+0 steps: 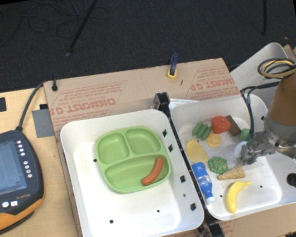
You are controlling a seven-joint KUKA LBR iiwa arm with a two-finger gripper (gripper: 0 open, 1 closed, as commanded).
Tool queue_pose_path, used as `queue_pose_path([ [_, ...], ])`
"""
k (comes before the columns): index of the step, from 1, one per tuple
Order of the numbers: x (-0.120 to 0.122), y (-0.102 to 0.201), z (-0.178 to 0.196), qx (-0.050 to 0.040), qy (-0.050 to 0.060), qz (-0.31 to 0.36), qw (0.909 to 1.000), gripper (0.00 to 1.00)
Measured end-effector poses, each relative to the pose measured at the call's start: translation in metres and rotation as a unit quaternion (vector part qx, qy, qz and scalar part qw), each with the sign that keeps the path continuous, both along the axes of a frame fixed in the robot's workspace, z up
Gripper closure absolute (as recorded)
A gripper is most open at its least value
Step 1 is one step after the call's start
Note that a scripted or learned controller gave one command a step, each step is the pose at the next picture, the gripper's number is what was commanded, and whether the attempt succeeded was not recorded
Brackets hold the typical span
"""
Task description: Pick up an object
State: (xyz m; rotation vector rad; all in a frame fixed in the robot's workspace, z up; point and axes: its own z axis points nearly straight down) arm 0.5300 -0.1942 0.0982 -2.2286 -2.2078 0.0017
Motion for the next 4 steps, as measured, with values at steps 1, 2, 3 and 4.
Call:
queue_pose_path([
  [1, -0.002, -0.007, 0.043, -0.0015, -0.003, 0.000, 1.0000, 1.00],
  [2, 0.006, -0.011, 0.103, -0.0020, -0.004, 0.005, 1.0000, 1.00],
  [3, 0.007, -0.012, 0.131, -0.0014, -0.003, 0.005, 1.0000, 1.00],
  [4, 0.003, 0.048, 0.138, 0.0007, -0.001, 0.007, 1.0000, 1.00],
])
